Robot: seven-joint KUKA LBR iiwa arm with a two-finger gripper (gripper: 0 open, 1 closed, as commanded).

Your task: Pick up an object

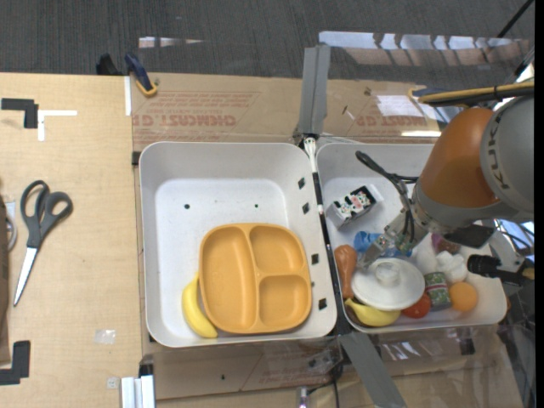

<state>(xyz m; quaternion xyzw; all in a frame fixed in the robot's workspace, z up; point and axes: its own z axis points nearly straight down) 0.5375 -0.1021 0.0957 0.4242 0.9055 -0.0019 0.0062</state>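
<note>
- Objects for picking lie crowded in the right bin (340, 161), in the lower right of the frame: a white round lid (388, 282), a banana (371, 314) under its lower edge, an orange carrot-like piece (345, 265) to its left, a small orange ball (463, 296) and a red piece (416, 308) to its right.
- We also see a grey block with black and white marks (353, 204) higher in that bin, apart from the heap.
- The claw (393, 239) reaches down into the heap just above the lid, beside something blue (365, 241); we cannot tell how it stands, nor whether anything is in it.
- The arm (459, 168) comes in from the right, its orange band above the wrist.
- In the left bin (161, 228) we see a yellow three-part plate (255, 277), with a second banana (195, 311) partly under its lower left edge.
- On the bench (76, 313), at the left of the frame, lie scissors (36, 228).
</note>
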